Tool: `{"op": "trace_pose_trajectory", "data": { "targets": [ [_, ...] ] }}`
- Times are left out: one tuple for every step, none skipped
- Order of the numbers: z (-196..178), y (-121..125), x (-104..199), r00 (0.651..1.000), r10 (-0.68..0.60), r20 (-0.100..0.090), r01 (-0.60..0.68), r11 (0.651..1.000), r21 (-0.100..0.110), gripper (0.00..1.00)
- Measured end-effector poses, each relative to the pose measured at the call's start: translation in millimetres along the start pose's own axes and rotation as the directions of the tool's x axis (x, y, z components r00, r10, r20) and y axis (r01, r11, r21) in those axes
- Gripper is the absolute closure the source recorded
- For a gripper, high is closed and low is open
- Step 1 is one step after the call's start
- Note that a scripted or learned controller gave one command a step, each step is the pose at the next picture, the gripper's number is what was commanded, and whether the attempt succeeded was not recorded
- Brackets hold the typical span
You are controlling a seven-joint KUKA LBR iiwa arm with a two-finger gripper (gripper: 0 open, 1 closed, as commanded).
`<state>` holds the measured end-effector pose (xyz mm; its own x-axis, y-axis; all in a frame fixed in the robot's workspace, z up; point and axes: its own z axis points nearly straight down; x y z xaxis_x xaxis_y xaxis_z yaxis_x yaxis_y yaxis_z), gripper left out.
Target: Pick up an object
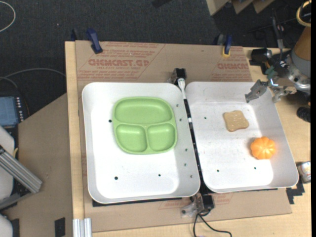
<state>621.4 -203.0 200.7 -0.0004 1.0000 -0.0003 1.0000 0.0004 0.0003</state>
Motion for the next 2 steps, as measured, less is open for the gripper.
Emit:
{"op": "trace_pose_trajectory", "data": {
  "targets": [
    [119,-35,-16,1.000,0.001,-0.016,-0.001,1.000,0.002,0.00],
    [113,25,57,1.000,-0.008,0.001,0.008,1.000,-0.008,0.00]
  ]
}}
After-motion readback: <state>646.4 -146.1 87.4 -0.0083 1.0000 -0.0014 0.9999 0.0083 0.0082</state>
